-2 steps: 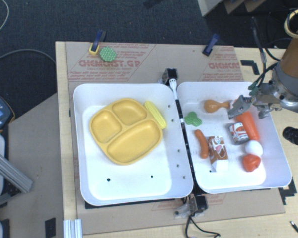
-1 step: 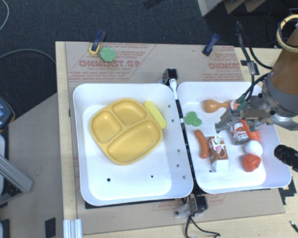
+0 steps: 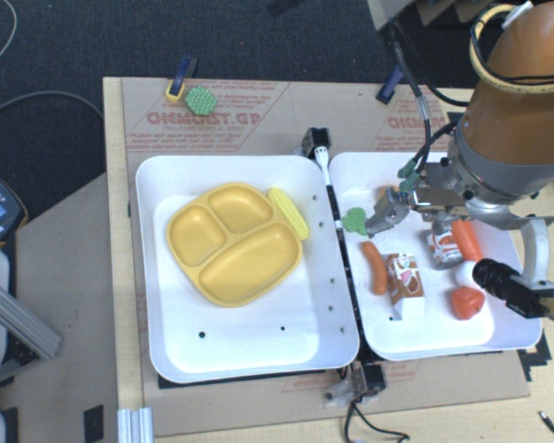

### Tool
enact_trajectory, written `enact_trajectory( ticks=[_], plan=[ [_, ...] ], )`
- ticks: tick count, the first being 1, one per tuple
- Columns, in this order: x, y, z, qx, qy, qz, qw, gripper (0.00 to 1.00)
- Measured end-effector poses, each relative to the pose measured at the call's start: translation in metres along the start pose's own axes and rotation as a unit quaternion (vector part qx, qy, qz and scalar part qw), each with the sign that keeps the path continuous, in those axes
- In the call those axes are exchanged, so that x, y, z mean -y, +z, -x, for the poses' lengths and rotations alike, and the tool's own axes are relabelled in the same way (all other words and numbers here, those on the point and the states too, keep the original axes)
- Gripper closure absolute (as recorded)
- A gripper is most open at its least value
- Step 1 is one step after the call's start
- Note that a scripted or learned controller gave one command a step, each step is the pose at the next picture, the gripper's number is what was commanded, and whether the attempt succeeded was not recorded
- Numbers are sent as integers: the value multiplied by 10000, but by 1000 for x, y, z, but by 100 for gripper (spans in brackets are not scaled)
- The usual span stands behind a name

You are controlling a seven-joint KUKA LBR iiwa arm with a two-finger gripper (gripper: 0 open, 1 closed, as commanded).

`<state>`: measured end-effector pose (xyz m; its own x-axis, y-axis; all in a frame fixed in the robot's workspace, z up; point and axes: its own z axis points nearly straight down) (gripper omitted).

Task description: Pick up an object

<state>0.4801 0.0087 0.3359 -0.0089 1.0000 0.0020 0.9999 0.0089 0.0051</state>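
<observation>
Hovering in the right bin (image 3: 443, 340), the gripper (image 3: 388, 212) cannot be read as spread or closed; just below, an orange sausage (image 3: 376, 266) lies lengthwise, running top-left to bottom-right, beside a brown carton (image 3: 405, 280).

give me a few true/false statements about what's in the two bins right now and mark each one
1. The yellow divided plate lies in the left bin. True.
2. The green object lies in the left bin. False: it lies in the right bin, near the divider.
3. The hot dog lies beside the small carton. True.
4. The red tomato-like object sits on the yellow plate. False: it lies in the right bin, right of the carton.
5. The tool is over the left bin. False: it is over the right bin, near the green object.
</observation>
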Motion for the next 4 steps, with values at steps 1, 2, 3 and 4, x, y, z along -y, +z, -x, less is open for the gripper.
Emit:
enact_trajectory(
  ticks=[1, 2, 3, 4],
  plan=[
    [0, -35, -76, -6, -5, -1, 10000, 0],
    [5, 160, -55, 25, 62, -120, 9999, 0],
    [-9, 195, -74, -18, 24, 109, 9999, 0],
    [-6, 188, -73, -7, 37, 63, 10000, 100]
  ],
)
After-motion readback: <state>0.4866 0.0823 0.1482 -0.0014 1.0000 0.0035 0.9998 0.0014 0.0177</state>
